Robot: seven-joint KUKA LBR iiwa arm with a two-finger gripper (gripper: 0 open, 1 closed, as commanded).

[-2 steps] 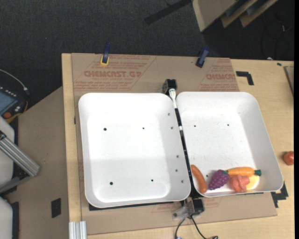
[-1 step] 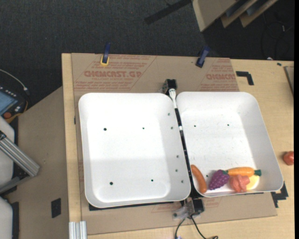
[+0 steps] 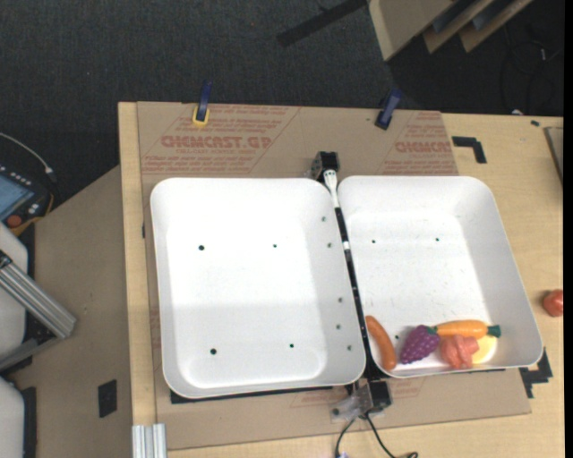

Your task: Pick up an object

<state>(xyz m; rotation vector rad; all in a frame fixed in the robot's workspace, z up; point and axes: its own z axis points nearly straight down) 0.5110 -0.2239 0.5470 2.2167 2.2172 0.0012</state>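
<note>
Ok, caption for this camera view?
Two shallow white plastic bins; toy hot dog, purple grapes, orange carrot clustered in right bin's near edge.

floor (image 3: pixel 134 54): dark grey carpet behind the bench | bench top (image 3: pixel 269 134): brown cardboard sheet with faded red print, on pale wood | clamps: blue-and-yellow clamp (image 3: pixel 202 106) and blue clamp (image 3: pixel 389 108) on the far edge | left: slanted metal rail (image 3: pixel 36 295) | top right: tan boards (image 3: pixel 448 22)

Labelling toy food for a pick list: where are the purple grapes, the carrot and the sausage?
purple grapes (image 3: pixel 418 344), camera view, middle of the bunch.
carrot (image 3: pixel 462 328), camera view, orange body.
sausage (image 3: pixel 380 343), camera view, mid-length.
</note>
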